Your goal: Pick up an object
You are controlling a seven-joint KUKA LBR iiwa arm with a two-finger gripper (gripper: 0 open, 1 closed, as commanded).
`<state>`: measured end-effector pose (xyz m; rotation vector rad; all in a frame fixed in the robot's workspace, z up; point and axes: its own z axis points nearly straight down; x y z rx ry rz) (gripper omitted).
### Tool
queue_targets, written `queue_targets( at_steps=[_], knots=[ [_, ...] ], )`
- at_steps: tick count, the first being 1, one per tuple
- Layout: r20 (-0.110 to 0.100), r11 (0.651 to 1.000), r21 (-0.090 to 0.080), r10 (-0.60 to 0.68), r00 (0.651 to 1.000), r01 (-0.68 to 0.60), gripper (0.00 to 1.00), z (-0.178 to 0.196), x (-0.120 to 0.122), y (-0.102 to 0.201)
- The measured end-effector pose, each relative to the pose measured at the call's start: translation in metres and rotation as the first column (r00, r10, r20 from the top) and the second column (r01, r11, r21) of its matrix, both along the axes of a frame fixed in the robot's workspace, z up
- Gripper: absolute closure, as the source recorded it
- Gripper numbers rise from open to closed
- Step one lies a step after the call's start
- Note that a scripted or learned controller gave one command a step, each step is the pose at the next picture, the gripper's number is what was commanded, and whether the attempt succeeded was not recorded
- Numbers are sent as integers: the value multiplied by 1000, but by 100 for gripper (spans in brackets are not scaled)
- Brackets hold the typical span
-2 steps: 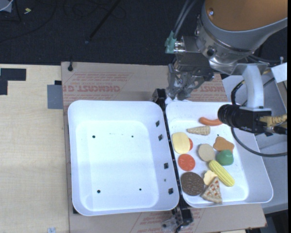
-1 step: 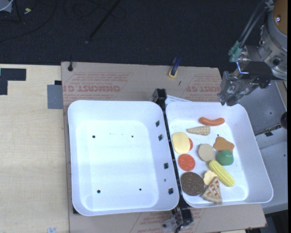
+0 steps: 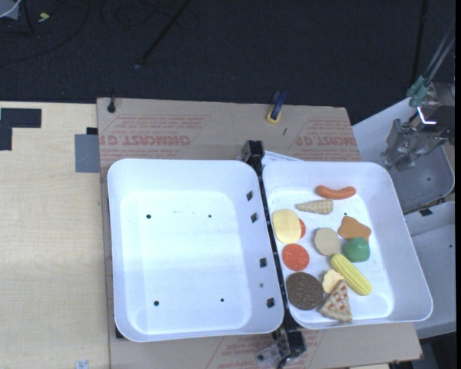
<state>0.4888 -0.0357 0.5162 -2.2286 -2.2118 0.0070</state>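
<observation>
The right white bin holds several toy foods. An orange sausage lies at the back, with a tan ridged cone just in front of it. A yellow oval and a red-orange disc sit by the bin's left wall. In the middle are a beige round piece, an orange chunk and a green cup. Toward the front lie a yellow corn cob, a brown cookie and a waffle wedge.
The left white bin stands beside the right one, and black clips join them along the shared wall. Both rest on a cardboard sheet. A metal fixture stands past the right bin's far corner.
</observation>
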Motion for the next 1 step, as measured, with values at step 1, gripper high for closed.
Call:
queue_targets(
  at_steps=[1],
  knots=[
    [5, 1000, 2, 10, 1000, -10, 100, 23, -13, 39]
  ],
)
